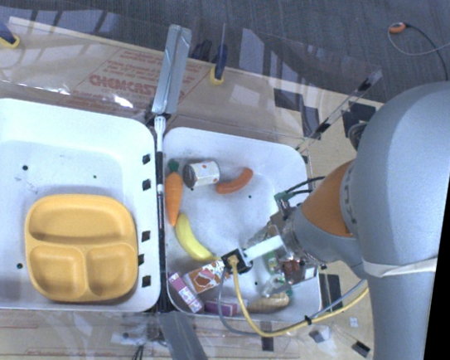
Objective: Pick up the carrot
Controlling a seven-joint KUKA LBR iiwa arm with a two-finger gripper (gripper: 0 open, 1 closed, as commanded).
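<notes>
The carrot (173,197) is lying against the right bin's (238,148) left wall, above the banana (191,239); the gripper (279,267) is hovering well apart, its grasp unclear.

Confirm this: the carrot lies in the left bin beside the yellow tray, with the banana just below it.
Not quite. The camera view shows the carrot in the right bin, against its left wall, not in the left bin. The yellow tray sits alone in the left bin. The banana does lie just below the carrot.
</notes>
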